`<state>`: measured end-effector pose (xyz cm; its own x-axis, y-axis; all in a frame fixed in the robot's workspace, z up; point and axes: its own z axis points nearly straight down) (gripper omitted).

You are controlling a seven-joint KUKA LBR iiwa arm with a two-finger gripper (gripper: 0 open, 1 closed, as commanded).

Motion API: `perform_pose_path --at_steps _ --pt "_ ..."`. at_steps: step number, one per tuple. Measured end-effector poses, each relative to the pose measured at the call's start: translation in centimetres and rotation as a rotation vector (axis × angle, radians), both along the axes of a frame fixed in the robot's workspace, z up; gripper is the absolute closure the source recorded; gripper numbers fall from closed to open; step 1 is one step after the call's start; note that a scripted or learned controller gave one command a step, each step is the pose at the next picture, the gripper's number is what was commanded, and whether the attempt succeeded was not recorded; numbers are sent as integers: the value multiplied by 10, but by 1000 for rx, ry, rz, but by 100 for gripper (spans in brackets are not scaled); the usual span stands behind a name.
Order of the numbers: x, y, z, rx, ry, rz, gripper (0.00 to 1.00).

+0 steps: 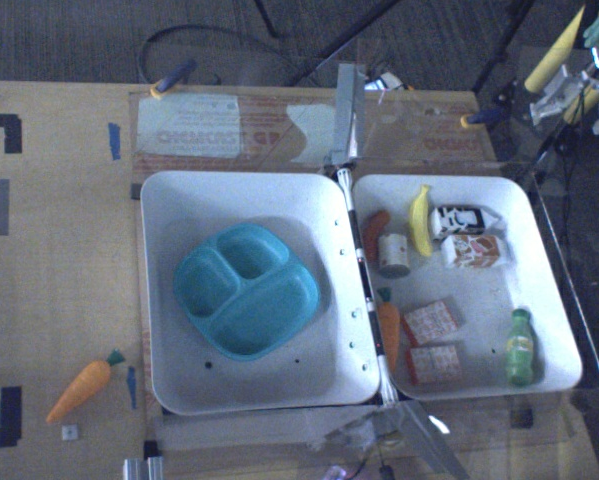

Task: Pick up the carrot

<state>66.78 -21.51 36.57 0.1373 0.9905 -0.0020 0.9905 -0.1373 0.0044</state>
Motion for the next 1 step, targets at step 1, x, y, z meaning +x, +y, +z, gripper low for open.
perform_pose_path --at_steps 1 --pt "-86 4 3 2 3 -76 0"
